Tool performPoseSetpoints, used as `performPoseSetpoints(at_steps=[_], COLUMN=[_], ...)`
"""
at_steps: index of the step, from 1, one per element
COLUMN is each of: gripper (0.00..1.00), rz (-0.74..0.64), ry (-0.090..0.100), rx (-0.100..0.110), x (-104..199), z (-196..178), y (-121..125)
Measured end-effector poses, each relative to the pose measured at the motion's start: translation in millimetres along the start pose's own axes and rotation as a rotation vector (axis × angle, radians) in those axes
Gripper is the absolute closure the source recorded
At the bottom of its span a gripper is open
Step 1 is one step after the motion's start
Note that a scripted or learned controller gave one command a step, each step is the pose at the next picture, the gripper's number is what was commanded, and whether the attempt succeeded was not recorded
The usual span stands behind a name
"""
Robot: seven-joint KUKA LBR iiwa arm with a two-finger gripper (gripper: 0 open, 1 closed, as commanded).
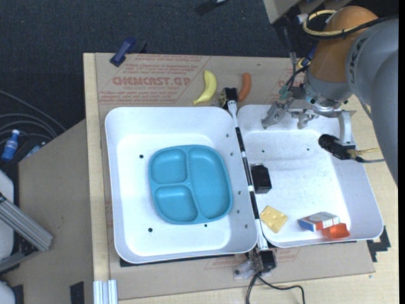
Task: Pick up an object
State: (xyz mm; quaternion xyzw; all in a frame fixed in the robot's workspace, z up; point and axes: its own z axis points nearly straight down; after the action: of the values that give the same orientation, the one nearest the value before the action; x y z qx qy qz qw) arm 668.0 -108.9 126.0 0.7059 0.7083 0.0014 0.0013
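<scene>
Currently the claw (pixel 290 114) hangs over the right bin's (pixel 354 189) far edge, fingers splayed wide, holding nothing. Pickable items lie toward the bin's near edge: cheese wedge (pixel 273 218) at the near-left corner, small box (pixel 319 221) and orange piece (pixel 336 231) beside it, box long axis roughly left-right. Readable print: "CHEMCAST GP" on the table (pixel 152 80).

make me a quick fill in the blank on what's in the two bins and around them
1. The blue divided plate lies in the ____ bin.
2. The yellow cheese wedge lies in the ____ bin.
3. The yellow banana lies outside the bins, on the board next to an ____ carrot.
4. The gripper hangs over the ____ edge of the right bin.

Missing words: left; right; orange; far
</scene>
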Motion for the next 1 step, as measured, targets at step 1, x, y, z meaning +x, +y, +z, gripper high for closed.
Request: performPoseSetpoints(at_steps=[1], gripper=[0.00], rz=[0.004], ry=[0.000], rx=[0.007], x=[-10.6], z=[41.9], y=[-2.4])
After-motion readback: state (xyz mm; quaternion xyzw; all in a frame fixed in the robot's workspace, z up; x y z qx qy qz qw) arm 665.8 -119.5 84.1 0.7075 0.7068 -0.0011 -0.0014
